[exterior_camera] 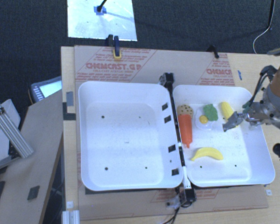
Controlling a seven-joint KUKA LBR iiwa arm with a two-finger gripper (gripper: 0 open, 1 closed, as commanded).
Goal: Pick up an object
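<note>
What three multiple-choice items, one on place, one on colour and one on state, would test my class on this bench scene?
1. Which white bin holds the toy food?
A. Left bin
B. Right bin
C. Both

2. What colour is the long carrot-shaped toy?
A. Orange
B. Blue
C. Black

3. Where is the curved yellow plastic banana?
A. Lying on the bin floor
B. Lifted in the air
C. On the dark floor

Answers:
1 B: the pieces lie in the right bin.
2 A: the carrot-shaped toy is orange.
3 A: the banana lies flat, apart from the gripper.
</note>
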